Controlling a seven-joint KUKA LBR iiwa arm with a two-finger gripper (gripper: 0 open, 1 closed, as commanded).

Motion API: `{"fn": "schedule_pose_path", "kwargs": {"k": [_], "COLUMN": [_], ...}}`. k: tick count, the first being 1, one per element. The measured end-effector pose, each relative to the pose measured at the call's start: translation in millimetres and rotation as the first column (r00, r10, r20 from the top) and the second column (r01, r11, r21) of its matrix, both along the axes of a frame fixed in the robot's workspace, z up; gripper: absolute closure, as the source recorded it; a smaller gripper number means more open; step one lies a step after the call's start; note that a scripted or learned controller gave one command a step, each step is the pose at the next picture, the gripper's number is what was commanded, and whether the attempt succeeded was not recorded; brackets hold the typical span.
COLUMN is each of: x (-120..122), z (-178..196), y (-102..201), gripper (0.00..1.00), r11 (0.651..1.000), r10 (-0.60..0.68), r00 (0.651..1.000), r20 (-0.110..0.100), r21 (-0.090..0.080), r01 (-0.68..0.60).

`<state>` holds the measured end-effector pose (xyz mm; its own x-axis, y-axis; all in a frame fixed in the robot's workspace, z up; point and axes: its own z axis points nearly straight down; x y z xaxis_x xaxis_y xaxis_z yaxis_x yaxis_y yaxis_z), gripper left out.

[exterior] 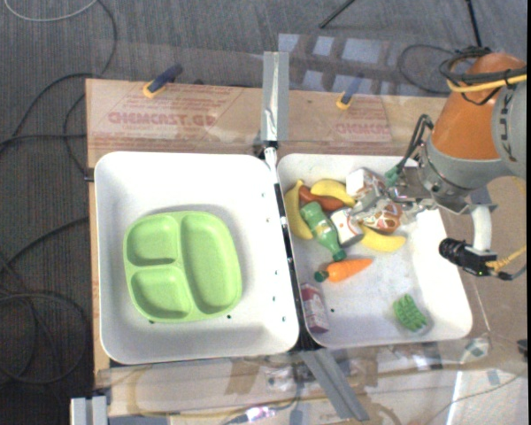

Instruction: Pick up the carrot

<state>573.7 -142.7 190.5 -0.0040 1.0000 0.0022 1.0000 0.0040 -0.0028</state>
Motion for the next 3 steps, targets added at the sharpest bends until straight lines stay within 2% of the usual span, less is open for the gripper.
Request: {"fn": "schedule_pose_path", "kwargs": {"k": [1,2,3], "x": [-37,-55,-55], "z": [-102,-101,-92], "y": [34,37,39], "gripper": [0.0,0.0,1.0], "r11": [0.987,0.997,0.997], "r10": [-0.161,-0.08,-0.08], "r00": [0.987,0.997,0.997], "r20": [0.011,0.017,0.014], "r21": [-0.003,-0.006,-0.002], "r01": [0.161,0.08,0.08]}}
